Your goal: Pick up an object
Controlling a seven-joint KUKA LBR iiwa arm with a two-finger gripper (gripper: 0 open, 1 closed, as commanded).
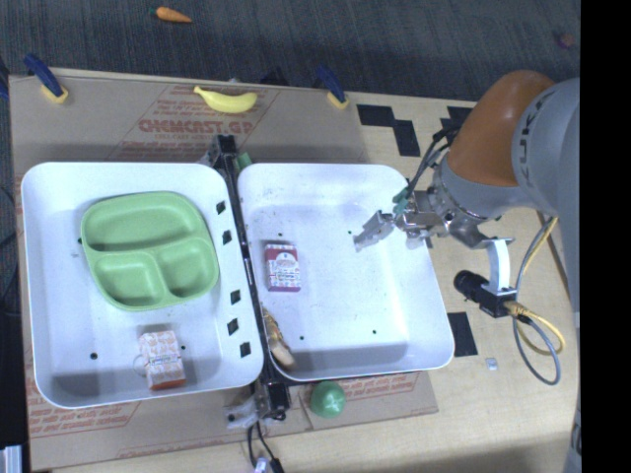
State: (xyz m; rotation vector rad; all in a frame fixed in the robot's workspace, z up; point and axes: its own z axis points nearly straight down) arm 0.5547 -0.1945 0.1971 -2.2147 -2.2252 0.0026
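My gripper point(373, 232) hangs over the right bin point(414, 308), in its upper right part, pointing left from the grey arm with the orange band. A red and white packet point(282, 266) lies flat in that bin near its left wall, well to the left of the gripper and apart from it. A tan object point(277, 344) rests at the bin's lower left edge. In the left bin point(44, 294) a green divided tray point(148, 247) sits, with a small orange and white packet point(161, 358) below it.
A green ball point(327, 398) lies on the cardboard in front of the right bin. A yellow banana point(227, 98) rests behind the bins. Blue clamps point(45, 79) hold the cardboard's back edge. A cable point(537, 338) loops at the right.
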